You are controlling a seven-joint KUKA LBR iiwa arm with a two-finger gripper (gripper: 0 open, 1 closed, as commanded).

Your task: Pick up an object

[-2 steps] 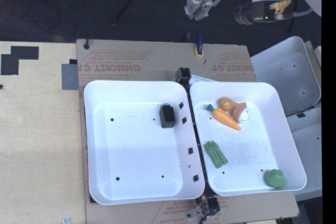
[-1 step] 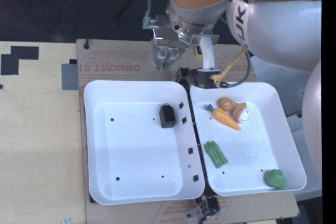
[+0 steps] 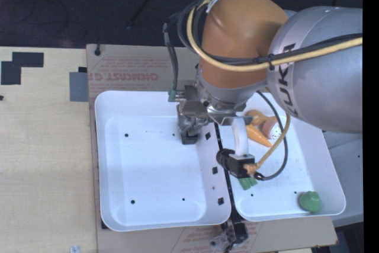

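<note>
Green object (image 3: 310,201) lying in the right bin (image 3: 331,169), at its near right corner, untouched; orange-and-white items (image 3: 262,129) heaped by that bin's far edge, partly hidden under the arm (image 3: 308,68). Gripper (image 3: 188,134) hanging low over the left bin (image 3: 112,151), near its far right corner, close to the divide between bins — nothing seen between its fingers. Jaw state: cannot tell from this angle. Step in hand, judged: approach or search, no grasp made. Next move calls for travel across the divide to the right bin, then a descent centred on one item — green one stands apart, likely easiest. Writing: partial "KUKA" lettering on the grey arm link; red mirrored print on the cardboard (image 3: 127,71) behind the bins, not readable.
</note>
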